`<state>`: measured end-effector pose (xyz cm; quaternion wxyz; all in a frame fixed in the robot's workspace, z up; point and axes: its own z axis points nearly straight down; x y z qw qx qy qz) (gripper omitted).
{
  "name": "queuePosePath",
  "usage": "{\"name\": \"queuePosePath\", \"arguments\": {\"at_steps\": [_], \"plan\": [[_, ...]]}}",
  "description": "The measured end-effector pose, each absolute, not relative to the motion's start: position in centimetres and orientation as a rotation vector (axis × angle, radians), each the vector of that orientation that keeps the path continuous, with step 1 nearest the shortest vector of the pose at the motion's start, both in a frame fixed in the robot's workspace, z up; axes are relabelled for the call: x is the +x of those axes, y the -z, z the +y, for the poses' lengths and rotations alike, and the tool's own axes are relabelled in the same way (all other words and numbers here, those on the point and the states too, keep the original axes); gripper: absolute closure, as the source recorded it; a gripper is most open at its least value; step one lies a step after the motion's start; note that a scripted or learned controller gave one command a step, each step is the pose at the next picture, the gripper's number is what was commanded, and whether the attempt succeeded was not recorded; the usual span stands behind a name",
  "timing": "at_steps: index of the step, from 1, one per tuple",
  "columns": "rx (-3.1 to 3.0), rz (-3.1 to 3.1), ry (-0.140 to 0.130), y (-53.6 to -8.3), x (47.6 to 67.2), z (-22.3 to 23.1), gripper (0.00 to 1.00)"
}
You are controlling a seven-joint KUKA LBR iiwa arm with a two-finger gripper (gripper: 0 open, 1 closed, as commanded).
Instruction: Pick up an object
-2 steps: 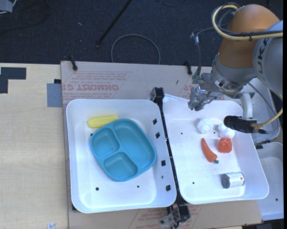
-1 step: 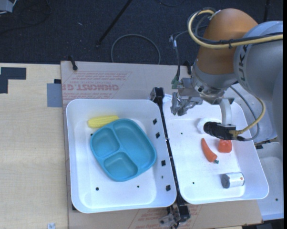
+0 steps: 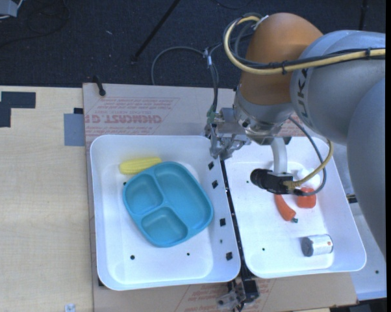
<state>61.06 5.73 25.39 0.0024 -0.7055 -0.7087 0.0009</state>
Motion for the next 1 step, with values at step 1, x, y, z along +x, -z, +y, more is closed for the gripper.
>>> {"name": "queuePosePath", "arguments": {"at_steps": [1], "plan": [[-2.213, -2.223, -0.006, -24.65, 58.63, 11.01, 1.0]]}}
